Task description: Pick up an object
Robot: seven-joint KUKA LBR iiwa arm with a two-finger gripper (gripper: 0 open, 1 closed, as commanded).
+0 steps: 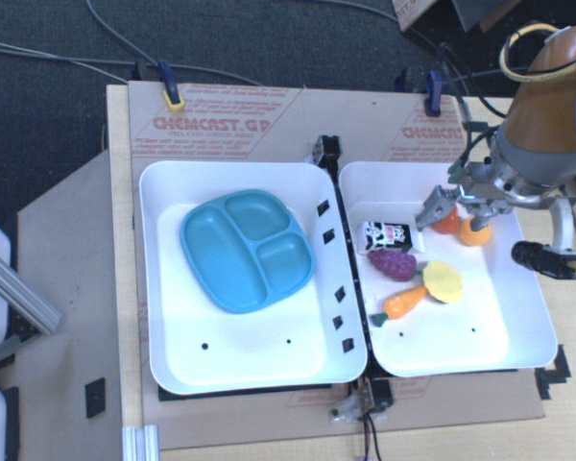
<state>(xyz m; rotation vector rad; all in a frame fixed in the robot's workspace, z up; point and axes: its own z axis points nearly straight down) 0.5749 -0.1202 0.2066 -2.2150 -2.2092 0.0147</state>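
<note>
While the hand [458,211] is held over the orange object [474,231] in the right bin [480,349], its grip cannot be told, so it should be centred well.

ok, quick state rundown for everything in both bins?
blue divided plate: flat in left bin, nothing on it
carton: lying on its side, right bin
purple grapes: lying beside carton
carrot: lying flat, touching yellow piece
orange fruit: under the end effector
</note>
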